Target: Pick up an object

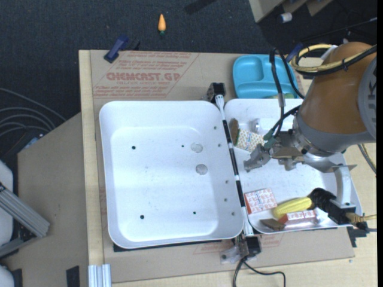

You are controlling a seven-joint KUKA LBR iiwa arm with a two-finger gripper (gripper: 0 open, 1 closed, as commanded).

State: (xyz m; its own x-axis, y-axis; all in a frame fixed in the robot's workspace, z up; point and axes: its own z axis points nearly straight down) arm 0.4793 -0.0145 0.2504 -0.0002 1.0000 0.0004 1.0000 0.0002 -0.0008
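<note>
Item: my claw point(258, 158), low over the right bin point(335, 190), near its inner edge. Whether it was open or closed I could not tell. Nothing seen in its grip.

Just beyond it, toward the bin's far wall: a patterned packet point(248, 139).
Nearer the front of the bin: a red-and-white card point(260, 201), a yellow object point(293, 207), a dark-handled tool point(329, 205).
Across the divider: the left bin point(119, 130).
Beyond the right bin, on the bench point(143, 76): a blue tray point(260, 76).

Status, as I judged it: pick not yet made; grasp and lift remained.
</note>
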